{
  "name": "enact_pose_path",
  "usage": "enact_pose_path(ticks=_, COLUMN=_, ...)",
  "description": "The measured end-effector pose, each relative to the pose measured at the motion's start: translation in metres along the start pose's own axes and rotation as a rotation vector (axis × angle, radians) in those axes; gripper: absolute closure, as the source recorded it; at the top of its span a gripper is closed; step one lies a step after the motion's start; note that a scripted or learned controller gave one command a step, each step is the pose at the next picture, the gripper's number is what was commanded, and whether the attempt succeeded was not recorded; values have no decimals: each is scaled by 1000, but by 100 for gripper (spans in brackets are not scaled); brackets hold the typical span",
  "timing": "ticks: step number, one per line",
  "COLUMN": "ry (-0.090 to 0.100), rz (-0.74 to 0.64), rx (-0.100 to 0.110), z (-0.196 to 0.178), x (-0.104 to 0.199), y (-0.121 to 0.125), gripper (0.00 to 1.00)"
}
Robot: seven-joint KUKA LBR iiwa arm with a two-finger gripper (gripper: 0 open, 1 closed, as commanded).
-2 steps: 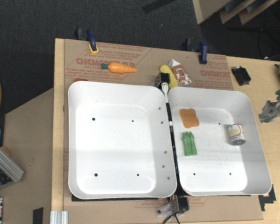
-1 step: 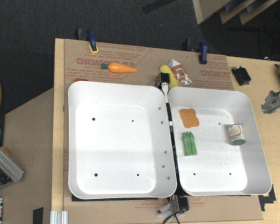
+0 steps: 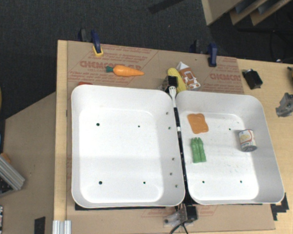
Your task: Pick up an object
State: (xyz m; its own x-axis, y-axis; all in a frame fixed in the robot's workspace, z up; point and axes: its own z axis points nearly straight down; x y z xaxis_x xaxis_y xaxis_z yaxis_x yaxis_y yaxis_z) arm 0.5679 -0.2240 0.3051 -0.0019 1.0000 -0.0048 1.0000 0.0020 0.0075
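The right bin (image 3: pixel 263 162) holds three things. A flat orange piece (image 3: pixel 197 123) lies near its back left. Just in front of that piece lies a green, ribbed vegetable-like item (image 3: pixel 198 150). A small tin can (image 3: pixel 246 140) lies on its side toward the bin's right wall. The left bin (image 3: pixel 85 134) sits beside it, and the two rims touch along the middle.
Behind the bins on the brown bench lie a toy carrot (image 3: pixel 124 71), a yellow item (image 3: pixel 174 76) and a small orange-and-white carton (image 3: pixel 188 78). Two blue clamps (image 3: pixel 96 43) (image 3: pixel 212 54) grip the back edge. A black block (image 3: pixel 252 79) and a grey metal part (image 3: pixel 289 101) sit at the right.
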Motion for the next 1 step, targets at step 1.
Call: enact_pose_path(ticks=1, ry=9, rz=-8, rx=10, z=32, x=90, y=35, gripper=100)
